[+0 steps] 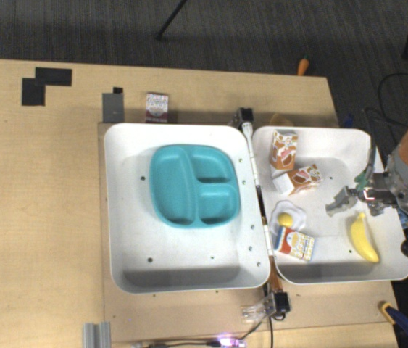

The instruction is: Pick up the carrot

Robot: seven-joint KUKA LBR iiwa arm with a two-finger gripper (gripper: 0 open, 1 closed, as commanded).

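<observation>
Over the view's right shallow white bin [334, 149] hangs the two-finger gripper [347, 199], spread or pressed together, I cannot tell, just beside a yellow banana [364, 239]. Which way the carrot lies from it is unclear.

One fixed camera looks down aslant on both white bins [117, 194].

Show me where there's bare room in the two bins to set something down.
Left bin: bare floor rings the teal divided plate, widest along the near wall. Right bin: crowded, with cartons, a packet, the banana and the gripper; small bare patches lie at its far-right corner and centre.
</observation>
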